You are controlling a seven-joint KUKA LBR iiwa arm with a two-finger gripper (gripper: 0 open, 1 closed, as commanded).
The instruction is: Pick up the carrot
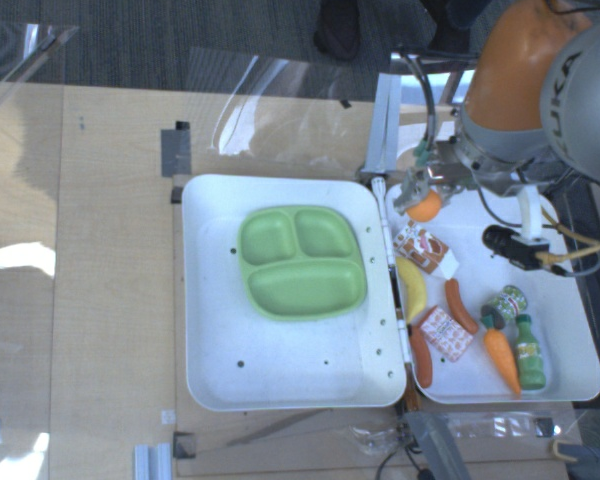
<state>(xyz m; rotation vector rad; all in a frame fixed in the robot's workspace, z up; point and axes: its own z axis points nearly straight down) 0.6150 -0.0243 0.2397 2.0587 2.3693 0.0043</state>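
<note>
The carrot [500, 360], orange with a dark green top, lies in the right bin [572, 366] near its front, tip pointing at the front edge. It rests against a green bottle [529, 354]. My gripper [417, 193] is at the far left corner of the same bin, well behind the carrot and apart from it. A small round orange thing [427, 207] sits right at the gripper's tip; whether it is gripped is unclear.
The right bin also holds two red-and-white packets [421, 246] [446, 333], a banana [412, 286], two sausages [460, 306] [421, 356] and a green can [507, 301]. A green divided plate [302, 263] lies in the left bin [212, 353]. Black cabling [512, 246] hangs off the arm.
</note>
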